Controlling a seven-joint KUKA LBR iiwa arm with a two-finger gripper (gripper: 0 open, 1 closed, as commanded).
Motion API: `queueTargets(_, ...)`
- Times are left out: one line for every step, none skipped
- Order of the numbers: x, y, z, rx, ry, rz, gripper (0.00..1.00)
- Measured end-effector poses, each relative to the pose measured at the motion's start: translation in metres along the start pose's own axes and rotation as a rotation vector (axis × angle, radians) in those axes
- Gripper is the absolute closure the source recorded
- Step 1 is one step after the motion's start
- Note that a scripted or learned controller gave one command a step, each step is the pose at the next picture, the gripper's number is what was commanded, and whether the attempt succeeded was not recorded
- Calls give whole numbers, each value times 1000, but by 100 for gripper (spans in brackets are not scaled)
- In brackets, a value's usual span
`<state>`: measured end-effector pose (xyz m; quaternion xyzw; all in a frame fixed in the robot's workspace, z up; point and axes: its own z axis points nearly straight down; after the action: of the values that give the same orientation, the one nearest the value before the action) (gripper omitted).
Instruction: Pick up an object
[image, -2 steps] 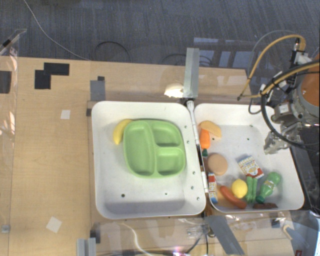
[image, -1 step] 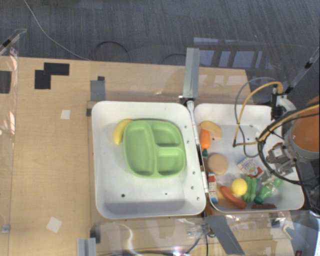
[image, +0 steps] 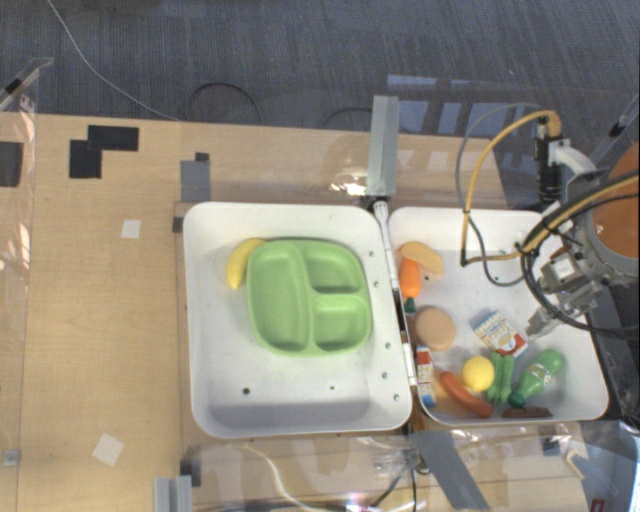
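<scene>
Nothing is picked yet: the gripper (image: 548, 322) hangs at the right bin's (image: 470, 240) right edge, finger state impossible to tell, toys untouched.

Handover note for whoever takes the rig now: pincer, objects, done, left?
Pincer: over the right bin's right edge, nothing visibly held; open or shut unclear.
Right bin: small carton nearest the pincer, green bottle, lemon, brown ball, carrot, red sausage-like item.
Left bin: green divided plate, banana tucked beside it.
Done: no pick yet.
Left: grasp and lift one object.
</scene>
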<state>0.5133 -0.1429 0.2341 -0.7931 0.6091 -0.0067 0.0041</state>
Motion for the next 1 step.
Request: queueTargets(35, 17, 109, -12, -11, -264, 100)
